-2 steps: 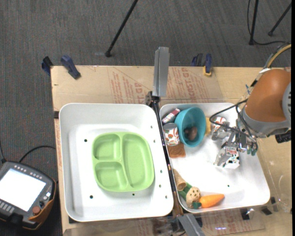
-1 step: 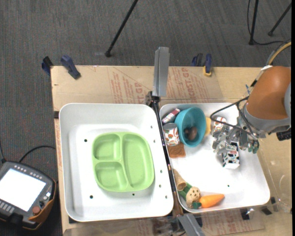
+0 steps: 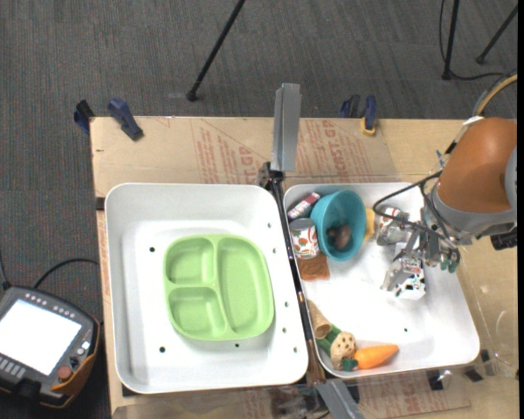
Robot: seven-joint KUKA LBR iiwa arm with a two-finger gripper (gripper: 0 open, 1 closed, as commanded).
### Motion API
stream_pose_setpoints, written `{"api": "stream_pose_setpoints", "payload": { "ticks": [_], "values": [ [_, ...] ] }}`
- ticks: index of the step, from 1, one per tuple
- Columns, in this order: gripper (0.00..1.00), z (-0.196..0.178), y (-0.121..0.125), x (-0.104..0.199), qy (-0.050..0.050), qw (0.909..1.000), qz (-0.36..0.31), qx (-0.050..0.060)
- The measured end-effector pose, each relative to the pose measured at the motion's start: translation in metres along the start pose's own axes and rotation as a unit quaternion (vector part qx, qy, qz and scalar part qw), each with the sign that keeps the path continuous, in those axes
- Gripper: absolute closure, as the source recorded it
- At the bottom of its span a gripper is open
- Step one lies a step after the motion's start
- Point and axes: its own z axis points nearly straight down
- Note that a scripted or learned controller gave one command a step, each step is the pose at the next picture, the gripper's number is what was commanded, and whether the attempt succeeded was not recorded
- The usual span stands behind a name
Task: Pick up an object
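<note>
My gripper hangs low over the right bin, towards its right side, below the orange band of the arm. A small white toy with black spots lies on the bin floor directly under the gripper, partly covered by it. I cannot make out whether the gripper touches the toy. Left of the gripper a blue bowl lies tipped, with a dark brown lump inside.
The right bin also holds a small printed can, a red-and-white tube, a brown square, a cone, a cookie and an orange carrot. A green divided plate lies in the left bin.
</note>
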Motion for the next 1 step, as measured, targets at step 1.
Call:
{"api": "stream_pose_setpoints", "payload": {
  "ticks": [1],
  "values": [
    [0.0,0.0108,-0.0044,-0.0056,0.003,1.0,-0.005,0.0]
  ]
}}
